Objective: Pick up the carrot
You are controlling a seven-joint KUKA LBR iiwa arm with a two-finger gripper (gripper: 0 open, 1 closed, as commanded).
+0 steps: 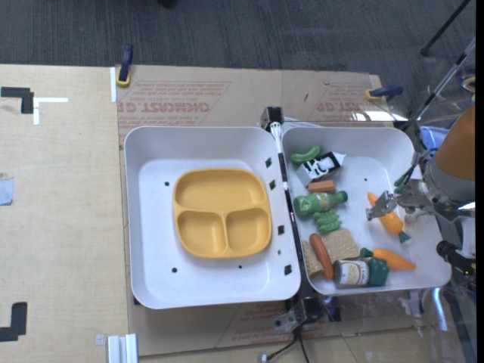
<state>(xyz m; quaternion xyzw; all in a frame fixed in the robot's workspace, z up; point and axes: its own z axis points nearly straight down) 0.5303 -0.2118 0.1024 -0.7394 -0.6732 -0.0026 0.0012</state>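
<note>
2 white bins sit side by side: the left bin [144,225] holds a yellow tray [221,212], the right bin [355,144] the clutter. 1 carrot [392,259] lies at its 5 o'clock; another orange piece [389,218] sits at the gripper [384,205], at 3 o'clock. Whether the claw is spread or pinching I cannot tell, and a poor grip could drop it.

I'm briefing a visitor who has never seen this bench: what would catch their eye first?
The yellow divided plate sits in the middle of the left bin. The right bin holds a jumble of toy food, with the gripper at an orange carrot near its right side. A second carrot lies beside a small jar at the near edge.
</note>
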